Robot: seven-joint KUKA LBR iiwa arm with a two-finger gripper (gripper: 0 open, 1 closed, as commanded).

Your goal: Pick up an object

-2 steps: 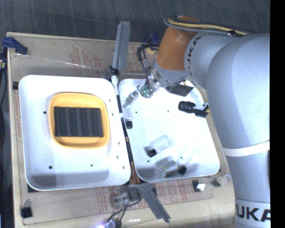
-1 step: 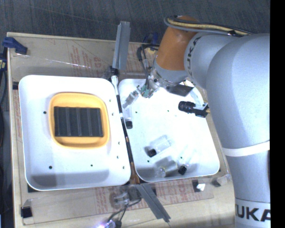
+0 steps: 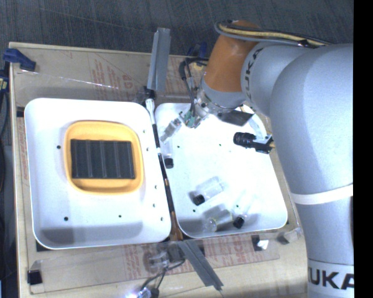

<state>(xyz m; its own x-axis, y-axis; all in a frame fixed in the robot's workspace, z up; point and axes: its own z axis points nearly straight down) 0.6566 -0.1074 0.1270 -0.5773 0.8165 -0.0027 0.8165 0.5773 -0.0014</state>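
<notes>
My gripper (image 3: 188, 119) hangs over the far left corner of the right bin (image 3: 261, 197), below the arm's orange band. A small grey and white piece (image 3: 171, 130) lies just left of it, by the bin's wall. Nearer the front of this bin lie a small black piece (image 3: 168, 162), a clear item with a black end (image 3: 206, 190) and another clear item (image 3: 217, 218) with a black bit (image 3: 238, 222) beside it. A yellow tray with a dark ribbed insert (image 3: 103, 157) rests in the left bin (image 3: 43, 216).
The big grey arm covers the right side of the right bin. A grey metal bar (image 3: 158, 58) stands up behind the divide between the bins. Another bar (image 3: 199, 266) lies in front of them on the wooden bench.
</notes>
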